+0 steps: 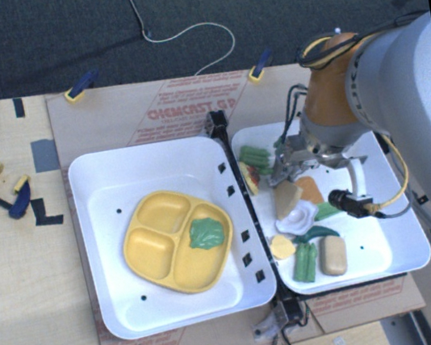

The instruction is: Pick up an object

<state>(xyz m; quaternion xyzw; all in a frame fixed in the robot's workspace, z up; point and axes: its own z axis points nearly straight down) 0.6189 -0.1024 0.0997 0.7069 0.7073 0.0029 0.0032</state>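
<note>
Below end effector, tan wedge (touching), right bin

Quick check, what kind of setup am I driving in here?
Likely a lab pick-and-place bench: two shallow white plastic bins on a wooden bench, toy food, blue-and-yellow clamps.

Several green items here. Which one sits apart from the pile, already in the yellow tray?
The flat leafy green piece, lying in a compartment of the yellow tray in the left bin. The other green items all lie in the right bin.

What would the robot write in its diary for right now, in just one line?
phase: reaching | gripper: low in right bin, over toy food pile | yellow tray: left bin, green piece on it
</note>
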